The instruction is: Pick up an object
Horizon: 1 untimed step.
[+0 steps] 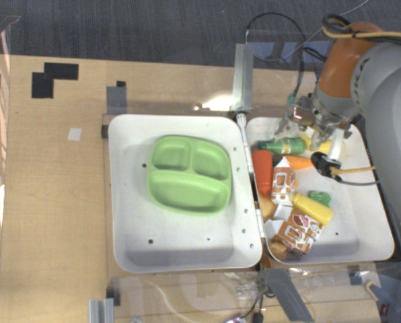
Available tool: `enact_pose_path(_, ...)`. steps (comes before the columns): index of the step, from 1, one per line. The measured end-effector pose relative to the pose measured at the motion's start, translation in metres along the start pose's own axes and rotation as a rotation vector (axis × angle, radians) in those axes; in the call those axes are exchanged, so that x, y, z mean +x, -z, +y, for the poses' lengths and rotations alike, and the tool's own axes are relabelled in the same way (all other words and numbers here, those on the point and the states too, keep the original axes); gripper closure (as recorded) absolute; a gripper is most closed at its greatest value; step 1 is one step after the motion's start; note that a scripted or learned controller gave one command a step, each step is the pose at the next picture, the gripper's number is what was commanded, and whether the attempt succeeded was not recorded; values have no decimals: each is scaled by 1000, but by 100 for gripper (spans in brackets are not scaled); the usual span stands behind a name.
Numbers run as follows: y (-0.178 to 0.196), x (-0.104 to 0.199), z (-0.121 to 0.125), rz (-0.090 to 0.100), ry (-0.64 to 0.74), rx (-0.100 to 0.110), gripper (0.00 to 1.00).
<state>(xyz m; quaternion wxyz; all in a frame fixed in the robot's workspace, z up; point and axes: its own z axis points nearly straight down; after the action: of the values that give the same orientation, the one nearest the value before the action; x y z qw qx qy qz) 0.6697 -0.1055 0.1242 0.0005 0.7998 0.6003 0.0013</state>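
Note:
The right bin [362, 237] holds a heap of toy food along its left side. A green bottle [283, 145] lies at the back, with a red-orange carrot-shaped piece [262, 171] in front of it. Beside that is a printed snack packet [283, 183]. Further forward lie a yellow bottle with a green cap [313, 207] and a brown printed packet [298, 233]. My gripper [313, 132] hangs low over the back of this bin, just right of the green bottle and over a small yellow piece [324, 144]. I see nothing lifted.
The left bin [130, 241] bears a green divided plate [189, 173]. A metal post [244, 73] stands behind the wall between the bins. A black cable [345, 173] trails from the wrist across the right bin. The arm's grey body [389, 113] covers the bin's right rear.

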Motion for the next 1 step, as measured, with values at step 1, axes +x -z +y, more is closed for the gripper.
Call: enact_pose_path(1,-35,20,-16,0,164,-8,0)
